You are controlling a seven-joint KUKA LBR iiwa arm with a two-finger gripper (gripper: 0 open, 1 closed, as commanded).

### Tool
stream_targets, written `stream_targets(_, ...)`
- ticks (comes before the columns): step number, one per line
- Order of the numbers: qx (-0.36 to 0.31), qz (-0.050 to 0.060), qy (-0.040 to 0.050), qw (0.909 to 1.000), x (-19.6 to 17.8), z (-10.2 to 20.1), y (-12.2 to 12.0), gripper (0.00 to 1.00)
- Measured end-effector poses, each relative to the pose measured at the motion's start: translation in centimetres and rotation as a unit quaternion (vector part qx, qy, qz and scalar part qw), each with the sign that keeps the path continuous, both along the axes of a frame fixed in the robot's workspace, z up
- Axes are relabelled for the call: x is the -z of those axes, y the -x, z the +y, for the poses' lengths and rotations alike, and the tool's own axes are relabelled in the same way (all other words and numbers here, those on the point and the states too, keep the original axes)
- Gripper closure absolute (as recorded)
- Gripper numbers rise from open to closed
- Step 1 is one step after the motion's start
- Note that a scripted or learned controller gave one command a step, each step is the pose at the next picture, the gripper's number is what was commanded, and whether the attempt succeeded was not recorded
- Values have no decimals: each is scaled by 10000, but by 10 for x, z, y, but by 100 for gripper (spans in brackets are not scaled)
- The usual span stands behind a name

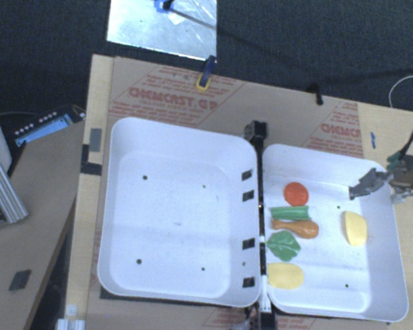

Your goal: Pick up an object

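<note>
Over the right bin's (394, 297) far edge the hand (364, 184), grip unreadable and holding nothing visible, could jostle the crowded left-wall cluster; the lone pale yellow piece (354, 228) is safer.

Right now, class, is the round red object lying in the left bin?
No. The round red object lies in the right bin, near the divider, just above the green stick.

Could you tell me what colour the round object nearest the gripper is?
The round object is red-orange, in the camera view.
</note>
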State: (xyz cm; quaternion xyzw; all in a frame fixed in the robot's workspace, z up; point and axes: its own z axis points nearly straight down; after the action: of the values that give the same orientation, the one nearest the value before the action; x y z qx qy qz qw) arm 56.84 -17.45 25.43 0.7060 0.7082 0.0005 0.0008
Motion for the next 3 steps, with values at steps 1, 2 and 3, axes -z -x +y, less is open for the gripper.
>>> stream_targets(1, 14, 69, -20, 10000, 139, -3, 24, 0)
stream_targets(2, -45, -30, -4, 10000, 171, 47, -65, 0)
stream_targets(3, -15, -35, -2, 10000, 157, 43, -64, 100)
